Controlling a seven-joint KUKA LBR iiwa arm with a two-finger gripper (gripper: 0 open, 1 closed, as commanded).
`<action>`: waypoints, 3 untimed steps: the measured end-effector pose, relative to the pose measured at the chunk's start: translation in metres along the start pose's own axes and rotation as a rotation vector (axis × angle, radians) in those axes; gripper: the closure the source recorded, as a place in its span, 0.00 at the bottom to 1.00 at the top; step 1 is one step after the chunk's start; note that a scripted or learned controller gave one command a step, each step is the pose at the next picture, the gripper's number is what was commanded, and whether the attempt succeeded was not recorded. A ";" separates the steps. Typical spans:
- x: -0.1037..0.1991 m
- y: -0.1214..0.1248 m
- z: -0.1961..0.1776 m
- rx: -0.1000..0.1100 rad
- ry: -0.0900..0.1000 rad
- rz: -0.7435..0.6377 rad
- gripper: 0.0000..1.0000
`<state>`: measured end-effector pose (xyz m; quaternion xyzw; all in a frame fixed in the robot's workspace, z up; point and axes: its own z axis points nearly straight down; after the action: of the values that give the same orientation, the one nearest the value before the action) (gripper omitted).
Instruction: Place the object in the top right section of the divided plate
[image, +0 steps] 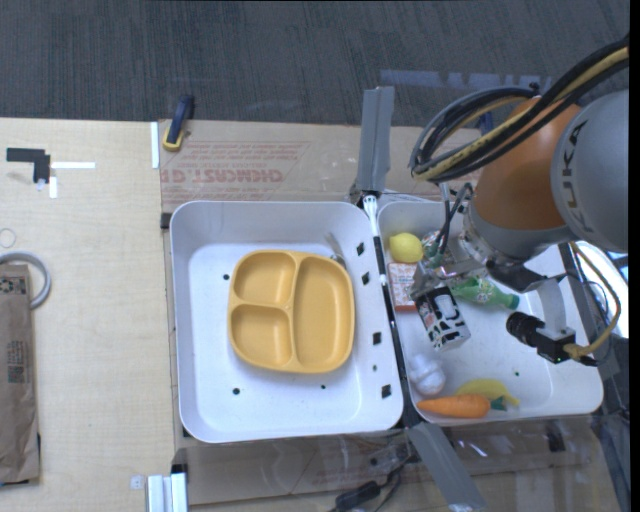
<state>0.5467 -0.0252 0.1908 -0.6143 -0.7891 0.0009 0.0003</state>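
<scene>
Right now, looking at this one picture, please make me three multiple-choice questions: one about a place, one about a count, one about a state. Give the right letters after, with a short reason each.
1. In which bin does the yellow divided plate lie?
A. the left bin
B. the right bin
C. on the bench outside both bins

2. How many sections does the plate have?
A. two
B. three
C. four

3. What is in the plate's sections?
A. a carrot
B. a lemon
C. nothing

Answers:
1. A: the plate rests on the floor of the left bin, away from the arm's side.
2. B: two small sections lie on its left half and one large on its right.
3. C: all sections show bare yellow; the carrot and the lemon lie in the right bin.
</scene>
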 end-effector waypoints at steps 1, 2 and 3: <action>0.000 -0.064 0.000 0.002 0.000 0.087 1.00; 0.094 -0.048 -0.034 0.001 -0.001 0.084 1.00; 0.135 -0.025 0.018 0.004 -0.001 -0.067 1.00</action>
<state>0.4891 0.0992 0.1725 -0.5875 -0.8092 0.0027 0.0014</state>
